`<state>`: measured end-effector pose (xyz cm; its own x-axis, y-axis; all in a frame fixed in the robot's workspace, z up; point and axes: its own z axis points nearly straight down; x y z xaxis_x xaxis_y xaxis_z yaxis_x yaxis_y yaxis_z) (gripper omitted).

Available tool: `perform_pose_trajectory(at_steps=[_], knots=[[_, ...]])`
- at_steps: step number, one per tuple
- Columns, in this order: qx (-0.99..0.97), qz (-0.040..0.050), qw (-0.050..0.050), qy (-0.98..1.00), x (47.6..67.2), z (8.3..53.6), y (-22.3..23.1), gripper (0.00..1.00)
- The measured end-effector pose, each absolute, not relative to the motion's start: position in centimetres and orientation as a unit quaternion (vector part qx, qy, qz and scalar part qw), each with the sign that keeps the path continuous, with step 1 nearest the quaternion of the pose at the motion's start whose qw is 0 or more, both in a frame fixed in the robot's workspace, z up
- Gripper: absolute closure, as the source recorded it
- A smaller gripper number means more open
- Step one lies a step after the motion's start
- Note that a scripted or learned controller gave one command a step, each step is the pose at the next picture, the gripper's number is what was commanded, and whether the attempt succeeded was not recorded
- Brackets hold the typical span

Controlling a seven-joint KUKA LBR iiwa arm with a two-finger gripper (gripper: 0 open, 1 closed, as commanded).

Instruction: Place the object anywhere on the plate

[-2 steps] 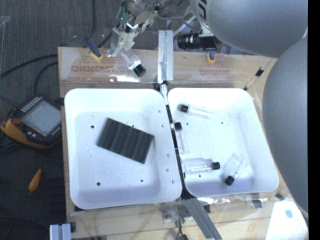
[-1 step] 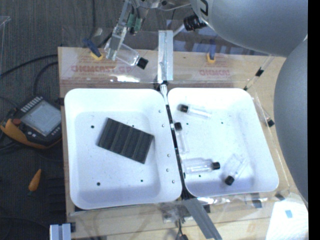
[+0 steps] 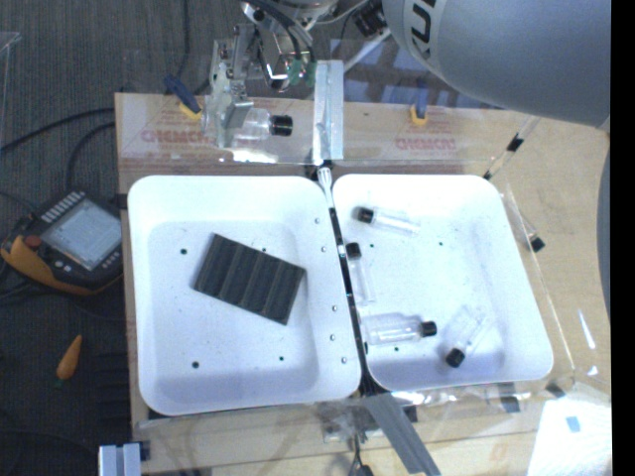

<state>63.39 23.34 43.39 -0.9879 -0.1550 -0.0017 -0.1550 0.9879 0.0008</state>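
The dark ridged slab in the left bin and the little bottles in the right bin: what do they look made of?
The dark grey ridged rectangular slab looks like matte rubber or plastic: parallel grooves, no glare. The small clear black-capped vials look like transparent plastic or glass, since the glossy white bin shows through them; which one is unclear.

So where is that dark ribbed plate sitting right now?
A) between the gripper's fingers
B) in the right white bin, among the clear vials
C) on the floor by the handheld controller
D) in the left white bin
D: the dark ribbed plate lies flat on the floor of the left bin, while the clear vials are over in the right bin.
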Motion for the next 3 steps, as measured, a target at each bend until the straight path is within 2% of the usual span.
perform_pose_trajectory(at_steps=[1,2,3], knots=[[-0.232,0.0006,0.001,0.973,54.5,41.0,23.4,1.00],[-0.338,0.0008,0.001,0.941,63.3,36.6,23.0,1.00],[-0.561,0.0022,0.003,0.828,66.9,43.4,23.1,1.00]])
